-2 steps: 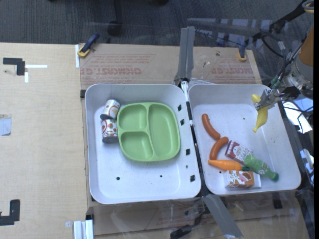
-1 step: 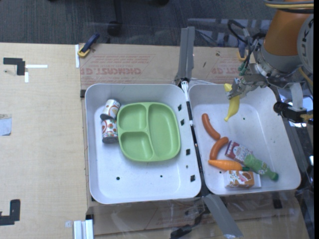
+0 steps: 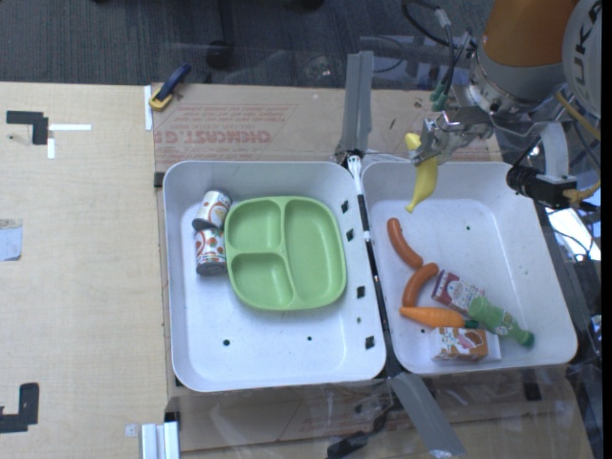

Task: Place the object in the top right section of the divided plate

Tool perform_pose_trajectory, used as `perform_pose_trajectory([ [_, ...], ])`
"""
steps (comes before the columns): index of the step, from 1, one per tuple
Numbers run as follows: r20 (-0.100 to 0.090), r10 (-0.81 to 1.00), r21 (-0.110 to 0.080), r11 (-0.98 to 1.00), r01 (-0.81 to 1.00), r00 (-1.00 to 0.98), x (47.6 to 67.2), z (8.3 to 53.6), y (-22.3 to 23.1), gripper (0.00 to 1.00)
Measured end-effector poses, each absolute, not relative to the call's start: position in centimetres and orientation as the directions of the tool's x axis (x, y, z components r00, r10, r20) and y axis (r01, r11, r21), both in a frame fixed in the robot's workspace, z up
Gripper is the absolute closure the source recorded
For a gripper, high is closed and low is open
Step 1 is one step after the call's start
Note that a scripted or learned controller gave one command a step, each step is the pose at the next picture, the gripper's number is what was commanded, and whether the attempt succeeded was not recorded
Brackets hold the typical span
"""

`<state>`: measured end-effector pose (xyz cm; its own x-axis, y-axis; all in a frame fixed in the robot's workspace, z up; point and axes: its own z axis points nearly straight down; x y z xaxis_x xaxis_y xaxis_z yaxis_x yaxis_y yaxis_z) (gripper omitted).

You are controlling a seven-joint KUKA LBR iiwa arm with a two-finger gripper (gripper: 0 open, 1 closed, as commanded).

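From above, the gripper [image 3: 427, 146] grasps a yellow banana [image 3: 422, 184], apparently by its top end, above the right bin [image 3: 535, 256]. The green divided plate [image 3: 286, 252] sits in the left bin [image 3: 191, 333]; cardboard [image 3: 249, 122] lies behind on the bench.

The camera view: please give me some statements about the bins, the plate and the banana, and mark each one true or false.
1. The green plate lies in the left bin. True.
2. The banana lies on the plate. False: it hangs from the gripper over the far edge of the right bin.
3. Two cans lie left of the plate. True.
4. The plate holds a sausage. False: all its sections are bare; both sausages lie in the right bin.
5. A carrot lies in the right bin. True.
6. The green bottle is in the left bin. False: it lies in the right bin, beside the carrot.
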<state>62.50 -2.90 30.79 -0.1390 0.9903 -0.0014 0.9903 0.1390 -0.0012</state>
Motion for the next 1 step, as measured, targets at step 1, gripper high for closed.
perform_pose_trajectory([
  [1, -0.002, 0.978, 0.0, 0.207, 0.978, -0.207, 58.67, 38.15, -2.16, 1.0],
])
